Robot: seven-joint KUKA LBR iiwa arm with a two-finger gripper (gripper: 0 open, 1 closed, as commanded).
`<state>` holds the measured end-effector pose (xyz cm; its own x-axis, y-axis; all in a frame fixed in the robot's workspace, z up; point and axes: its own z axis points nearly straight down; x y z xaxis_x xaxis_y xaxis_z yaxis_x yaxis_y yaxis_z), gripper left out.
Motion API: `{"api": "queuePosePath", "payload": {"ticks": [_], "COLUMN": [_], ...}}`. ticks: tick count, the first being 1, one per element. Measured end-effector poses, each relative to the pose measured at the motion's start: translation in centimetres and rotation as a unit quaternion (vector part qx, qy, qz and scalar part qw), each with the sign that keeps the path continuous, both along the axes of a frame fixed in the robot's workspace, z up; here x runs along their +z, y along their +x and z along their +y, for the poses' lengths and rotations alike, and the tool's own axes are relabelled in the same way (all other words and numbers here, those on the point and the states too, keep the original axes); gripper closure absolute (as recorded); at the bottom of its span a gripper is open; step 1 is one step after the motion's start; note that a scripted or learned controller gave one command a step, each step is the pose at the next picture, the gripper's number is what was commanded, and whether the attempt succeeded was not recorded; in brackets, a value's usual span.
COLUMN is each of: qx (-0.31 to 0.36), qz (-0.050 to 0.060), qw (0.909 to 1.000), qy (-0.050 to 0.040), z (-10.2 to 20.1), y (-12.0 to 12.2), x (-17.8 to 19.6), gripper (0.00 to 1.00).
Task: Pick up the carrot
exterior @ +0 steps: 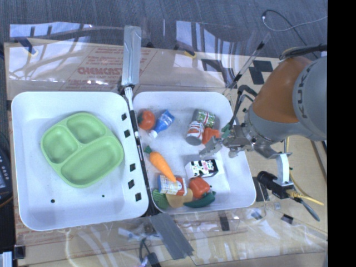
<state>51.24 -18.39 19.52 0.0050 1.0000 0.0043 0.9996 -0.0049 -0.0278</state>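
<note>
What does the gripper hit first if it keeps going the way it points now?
Likely the small can. The gripper points left across the right bin, and the can lies just ahead of it. The carrot sits further left and lower. Height above the can is unclear.

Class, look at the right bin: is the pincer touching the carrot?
Apart. The camera view shows bare white bin floor between the carrot and the pincer, which sits further right near the can.
</note>
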Motion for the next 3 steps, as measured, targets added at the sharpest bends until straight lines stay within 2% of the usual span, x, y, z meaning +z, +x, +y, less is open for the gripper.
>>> {"api": "queuePosePath", "payload": {"ticks": [1, 2, 3], "qx": [-0.126, 0.014, -0.088], "qz": [-0.007, -0.011, -0.01], "qw": [0.992, 0.9998, 0.996], "qy": [-0.0034, -0.001, -0.0035], "z": [9.0, 8.9, 8.6], "y": [-3.7, -3.6, 2.3], "x": [-2.6, -8.7, -10.6], "gripper": [0.0, 0.0, 0.0]}}
